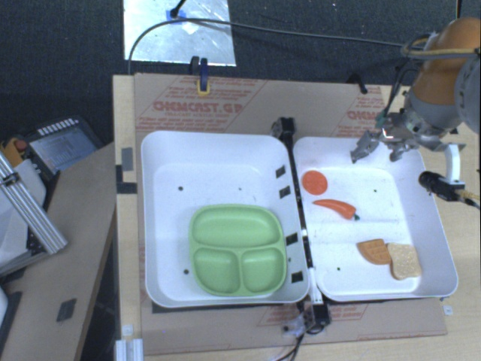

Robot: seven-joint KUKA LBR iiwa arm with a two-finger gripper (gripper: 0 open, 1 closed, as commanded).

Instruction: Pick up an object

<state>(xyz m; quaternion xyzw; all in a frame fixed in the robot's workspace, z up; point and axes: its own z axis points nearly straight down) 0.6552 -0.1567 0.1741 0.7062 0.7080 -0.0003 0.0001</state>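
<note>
Objects in right bin [428, 224]: orange disc [315, 181], orange pepper [335, 208], two bread pieces [389, 257]. Gripper [380, 148] hovers above the far edge, fingers spread, grasping nothing.

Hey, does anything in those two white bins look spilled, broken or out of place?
Nothing stands out. The green three-compartment plastic plate lies flat in the left white bin. The right white bin holds a round red slice, an orange-red chili pepper and two toast-like pieces, all unspilled.
</note>
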